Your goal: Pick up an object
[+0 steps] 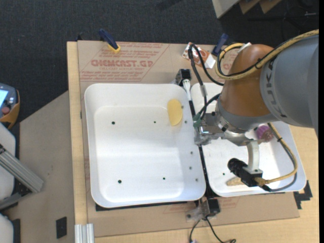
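Observation:
A yellow oval object (174, 112) lies in the left bin (101, 135), near its upper right wall. In the right bin (283, 178) a small purple object (262, 132) shows beside the arm, and a tan piece (233, 181) lies near the front. My gripper (205, 131) hangs under the grey and orange wrist (248, 80), over the right bin's left edge beside the divider. The wrist covers most of the gripper from above and hides much of the right bin's floor.
Cables loop around the wrist, and a black fitting (243, 173) on a yellow hose hangs over the right bin's front. Blue clamps (109, 39) hold the cardboard base at the back. The bin walls meet at the central divider (198, 151).

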### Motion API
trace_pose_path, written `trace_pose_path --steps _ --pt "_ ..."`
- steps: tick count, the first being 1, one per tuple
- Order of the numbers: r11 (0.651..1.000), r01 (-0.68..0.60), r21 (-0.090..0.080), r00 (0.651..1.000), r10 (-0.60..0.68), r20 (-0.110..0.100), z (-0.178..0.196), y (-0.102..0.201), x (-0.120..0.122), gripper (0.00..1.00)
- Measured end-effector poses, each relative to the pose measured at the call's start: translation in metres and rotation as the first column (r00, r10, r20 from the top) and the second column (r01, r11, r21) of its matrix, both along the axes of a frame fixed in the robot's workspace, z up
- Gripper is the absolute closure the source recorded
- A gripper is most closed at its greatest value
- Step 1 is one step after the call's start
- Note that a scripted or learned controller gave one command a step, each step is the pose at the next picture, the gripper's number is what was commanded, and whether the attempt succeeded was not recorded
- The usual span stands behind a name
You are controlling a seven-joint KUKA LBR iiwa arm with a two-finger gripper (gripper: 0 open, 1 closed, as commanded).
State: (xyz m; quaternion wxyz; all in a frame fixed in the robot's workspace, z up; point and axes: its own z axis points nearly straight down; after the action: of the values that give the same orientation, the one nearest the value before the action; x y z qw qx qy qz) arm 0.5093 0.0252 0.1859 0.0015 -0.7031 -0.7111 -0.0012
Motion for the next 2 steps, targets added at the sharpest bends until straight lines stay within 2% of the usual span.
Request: trace_pose_path --steps 1,2 --pt "1.000 -0.006 0.006 1.000 0.006 0.019 0.149 0.121 0.000 1.00" --pt "1.000 0.021 -0.006 1.000 -0.021 -0.002 0.134 0.017 -0.002 1.00"
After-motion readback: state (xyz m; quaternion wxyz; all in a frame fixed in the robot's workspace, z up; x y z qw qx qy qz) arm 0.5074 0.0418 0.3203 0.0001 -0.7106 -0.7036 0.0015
